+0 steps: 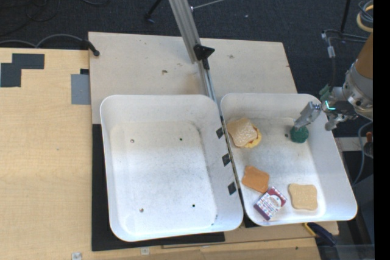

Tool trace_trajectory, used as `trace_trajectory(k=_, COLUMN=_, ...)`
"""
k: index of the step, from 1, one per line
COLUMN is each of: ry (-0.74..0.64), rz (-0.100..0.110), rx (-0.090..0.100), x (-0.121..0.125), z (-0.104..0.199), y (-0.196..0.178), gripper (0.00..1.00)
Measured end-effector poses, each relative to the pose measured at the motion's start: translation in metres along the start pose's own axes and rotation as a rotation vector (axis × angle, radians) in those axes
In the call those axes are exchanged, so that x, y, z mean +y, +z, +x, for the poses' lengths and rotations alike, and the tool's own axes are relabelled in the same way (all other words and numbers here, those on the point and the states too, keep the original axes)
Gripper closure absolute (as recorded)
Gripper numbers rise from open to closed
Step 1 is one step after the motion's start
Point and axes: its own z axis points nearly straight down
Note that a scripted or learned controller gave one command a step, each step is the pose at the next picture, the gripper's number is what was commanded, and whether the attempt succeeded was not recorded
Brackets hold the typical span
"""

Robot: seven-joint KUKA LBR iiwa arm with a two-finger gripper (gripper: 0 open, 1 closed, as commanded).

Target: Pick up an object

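Camera view: pincer (309,117) reaches in over the right bin (341,189), tip slanting down toward a small green object (298,135) near that bin's far right side; one silver finger (308,112) shows just above the green object, seemingly touching its top or just shy of it; can't tell if the pincer is spread or pressed together, the second finger is hard to separate from the wrist hardware; nothing visibly held between fingers, so no grasp is confirmed.

Other items, all placed off the green object: sandwich-like piece (245,132) well to its left near the divider; orange-brown flat piece (255,179) down-left of it; red-white packet (270,203) further down; pale bread slice (303,196) straight below it, near the front rim; left bin (122,112) sits beyond the divider.

Step in hand, as judged: closing in on the green object as the pick target; it's well apart from the rest so clutter is no issue; to do it well, centre the fingers either side of it, descend low enough to catch its body and not just its top, close, then lift straight up; risk is the small rounded thing squirting out or being nudged toward the nearby bin wall.
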Motion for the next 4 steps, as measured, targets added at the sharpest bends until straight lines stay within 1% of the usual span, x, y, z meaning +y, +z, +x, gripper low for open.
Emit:
trace_trajectory(k=1, ry=0.000, rz=-0.004, rx=-0.001, x=0.001, z=0.000, y=-0.002, gripper=0.00)
trace_trajectory(k=2, ry=0.001, rz=0.001, rx=0.000, x=-0.001, z=-0.003, y=0.042, gripper=0.00)
trace_trajectory(k=3, ry=0.001, rz=0.001, rx=0.001, x=0.000, z=0.002, y=0.086, gripper=0.00)
trace_trajectory(k=4, ry=0.003, rz=0.001, rx=0.000, x=0.005, z=-0.003, y=0.135, gripper=0.00)
